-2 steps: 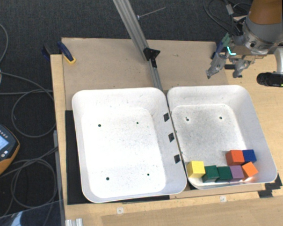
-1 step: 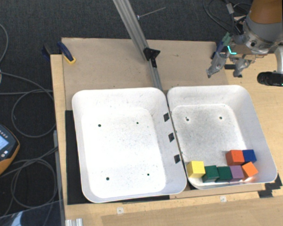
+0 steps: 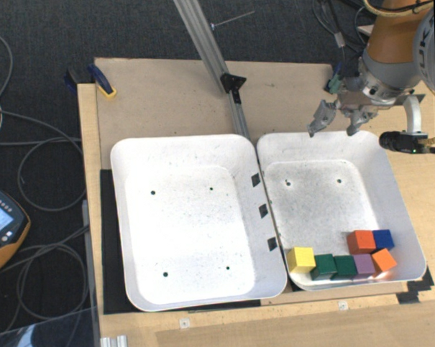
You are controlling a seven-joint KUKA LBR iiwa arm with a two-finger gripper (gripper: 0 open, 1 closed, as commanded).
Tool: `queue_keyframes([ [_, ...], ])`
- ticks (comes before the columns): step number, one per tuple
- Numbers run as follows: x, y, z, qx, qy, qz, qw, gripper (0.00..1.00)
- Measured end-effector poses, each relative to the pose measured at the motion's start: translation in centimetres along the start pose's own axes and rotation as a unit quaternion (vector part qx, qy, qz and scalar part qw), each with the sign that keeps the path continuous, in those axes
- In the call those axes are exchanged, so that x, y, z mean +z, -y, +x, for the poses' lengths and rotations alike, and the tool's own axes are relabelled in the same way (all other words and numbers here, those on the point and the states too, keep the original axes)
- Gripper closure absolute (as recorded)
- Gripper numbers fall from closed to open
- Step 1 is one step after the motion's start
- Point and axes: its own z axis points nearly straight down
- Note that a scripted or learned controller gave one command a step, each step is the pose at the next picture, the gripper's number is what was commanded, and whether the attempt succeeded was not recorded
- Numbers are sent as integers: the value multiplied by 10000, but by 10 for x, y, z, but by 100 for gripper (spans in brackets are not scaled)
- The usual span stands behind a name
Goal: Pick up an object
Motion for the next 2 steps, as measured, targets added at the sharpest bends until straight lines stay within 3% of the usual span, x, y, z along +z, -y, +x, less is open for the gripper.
queue_keyframes([
  [2, 116, -9, 5, -10, -2, 4, 10000, 0],
])
